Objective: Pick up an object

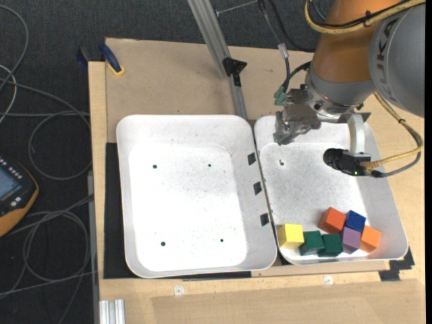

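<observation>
Several small blocks lie clustered at the near end of the right bin [385, 201]: a yellow block [291, 234], two green blocks [321, 243], an orange-red block [332, 219], a blue block [355, 220], a purple block [352, 236] and an orange block [370, 237]. My gripper [286, 135] hangs over the far left corner of the right bin, well away from the blocks. I see nothing between its dark fingers.
The left bin [135, 147] sits beside the right one, with black clips [256, 187] along the shared edge. A metal pole [216, 39] slants up behind the bins. Cables lie on the floor at left.
</observation>
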Controlling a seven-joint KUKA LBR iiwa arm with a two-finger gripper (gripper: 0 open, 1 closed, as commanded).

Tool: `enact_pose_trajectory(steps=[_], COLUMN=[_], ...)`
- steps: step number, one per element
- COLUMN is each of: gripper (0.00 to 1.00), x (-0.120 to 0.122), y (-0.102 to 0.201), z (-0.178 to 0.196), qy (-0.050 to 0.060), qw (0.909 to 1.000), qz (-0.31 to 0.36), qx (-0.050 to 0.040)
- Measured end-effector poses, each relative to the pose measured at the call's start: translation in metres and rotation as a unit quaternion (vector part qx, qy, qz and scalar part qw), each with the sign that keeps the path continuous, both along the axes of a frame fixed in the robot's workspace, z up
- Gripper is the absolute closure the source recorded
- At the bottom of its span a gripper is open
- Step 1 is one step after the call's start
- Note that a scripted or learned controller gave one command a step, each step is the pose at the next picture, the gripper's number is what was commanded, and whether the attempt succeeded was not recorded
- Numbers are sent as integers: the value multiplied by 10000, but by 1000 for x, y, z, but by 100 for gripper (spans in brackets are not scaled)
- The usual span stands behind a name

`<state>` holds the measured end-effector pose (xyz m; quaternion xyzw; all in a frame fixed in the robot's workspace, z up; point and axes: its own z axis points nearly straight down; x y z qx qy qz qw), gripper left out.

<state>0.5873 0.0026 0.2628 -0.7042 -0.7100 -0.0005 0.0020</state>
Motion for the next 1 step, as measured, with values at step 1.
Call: enact_pose_trajectory(steps=[1], gripper=[100], x=[-5], y=[45], z=[-6], qy=[4], qw=[10000], qz=[-9], qx=[-3])
